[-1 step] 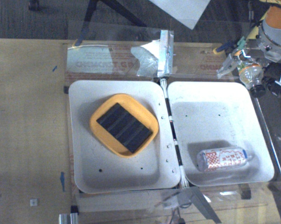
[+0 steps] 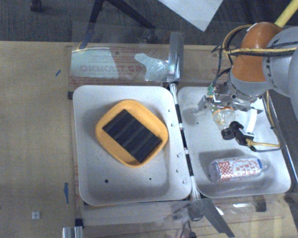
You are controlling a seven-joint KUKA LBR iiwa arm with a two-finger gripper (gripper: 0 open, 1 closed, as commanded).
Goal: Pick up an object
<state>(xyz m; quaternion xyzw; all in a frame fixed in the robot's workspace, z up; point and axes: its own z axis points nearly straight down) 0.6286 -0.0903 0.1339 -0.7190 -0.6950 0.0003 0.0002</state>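
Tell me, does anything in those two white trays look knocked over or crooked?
The bottle in the right bin lies on its side rather than standing. In the left bin, the yellow tray with dark slats sits turned at an angle to the bin's edges. Nothing looks spilled or broken.

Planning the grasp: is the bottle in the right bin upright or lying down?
Lying down: the bottle rests on its side, cap toward the view's right.

Single fixed camera: mounted above the bench point(image 2: 30, 133), looking down at a slant, moderately close. Left bin point(image 2: 89, 182) and right bin point(image 2: 282, 182) both in frame; floor along far edge; arm point(image 2: 268, 58) enters at right.
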